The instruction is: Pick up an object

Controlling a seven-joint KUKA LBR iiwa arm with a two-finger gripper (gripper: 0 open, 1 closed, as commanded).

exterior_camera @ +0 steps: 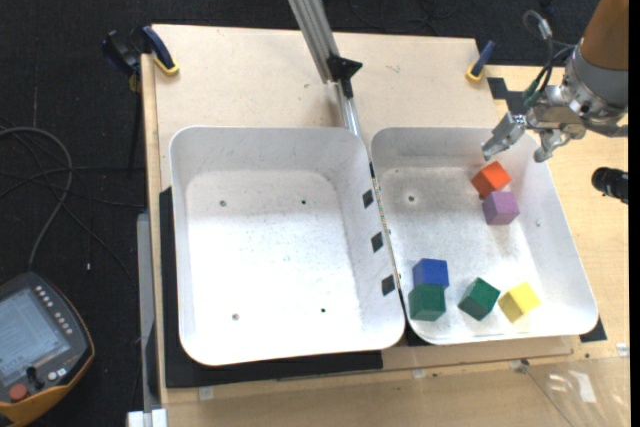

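The right bin point(560, 245) holds several small blocks. An orange block point(490, 179) lies near its far right side with a purple block point(500, 207) just in front of it. Along the near edge sit a blue block point(431, 271), a dark green block point(427, 301), a second green block point(479, 298) and a yellow block point(519, 301). My gripper point(522, 144) hangs above the bin's far right corner, just beyond the orange block, open with its two fingers spread and nothing between them.
The left bin point(200, 165) lies beside the right one. A slanted metal pole point(310, 10) rises from the bench behind the bins. Clamps point(160, 53) sit at the bench's far corners. A teach pendant point(35, 340) lies on the floor at the left.
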